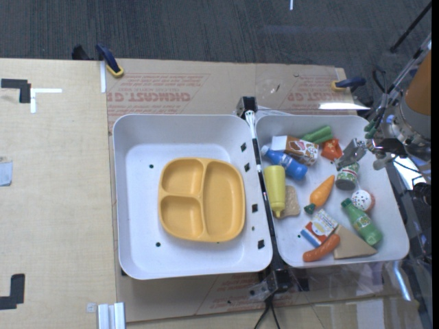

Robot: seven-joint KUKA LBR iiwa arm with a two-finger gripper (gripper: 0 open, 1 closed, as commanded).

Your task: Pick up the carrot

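The carrot is orange with a small green top at its lower left end, and it lies slanted in the middle of the right bin. My gripper hangs over the bin's upper right part, up and to the right of the carrot and apart from it. Its fingers are spread open with nothing between them. A small green-labelled can stands between the gripper and the carrot.
Around the carrot lie a yellow bottle, a blue bottle, a bread slice, a white ball, a green bottle, a carton and a sausage. The left bin holds a yellow divided plate.
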